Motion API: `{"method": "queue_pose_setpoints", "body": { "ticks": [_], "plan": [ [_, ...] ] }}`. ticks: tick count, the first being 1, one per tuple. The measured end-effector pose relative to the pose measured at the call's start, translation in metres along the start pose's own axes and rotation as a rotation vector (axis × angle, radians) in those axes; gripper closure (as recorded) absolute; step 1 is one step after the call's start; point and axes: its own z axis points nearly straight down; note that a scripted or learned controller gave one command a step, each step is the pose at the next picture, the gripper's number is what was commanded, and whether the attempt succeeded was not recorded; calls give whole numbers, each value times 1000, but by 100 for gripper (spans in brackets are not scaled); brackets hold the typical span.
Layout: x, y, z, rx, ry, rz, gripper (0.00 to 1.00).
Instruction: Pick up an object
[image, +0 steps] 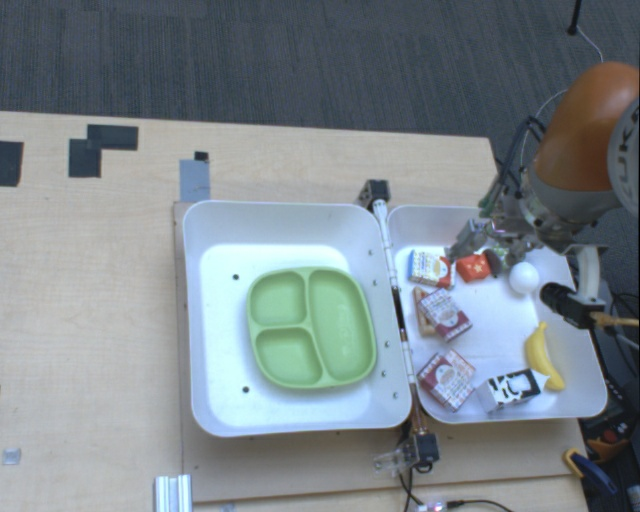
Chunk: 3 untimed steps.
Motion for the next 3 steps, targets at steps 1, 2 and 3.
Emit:
{"method": "queue_pose_setpoints", "body": {
  "ticks": [1,2,3],
  "plan": [
    [-9,-88,126,1,0,3,0],
    [-9,-86,115,-5,0,1,100],
    [-9,-86,115,-4,0,1,0]
  ]
}}
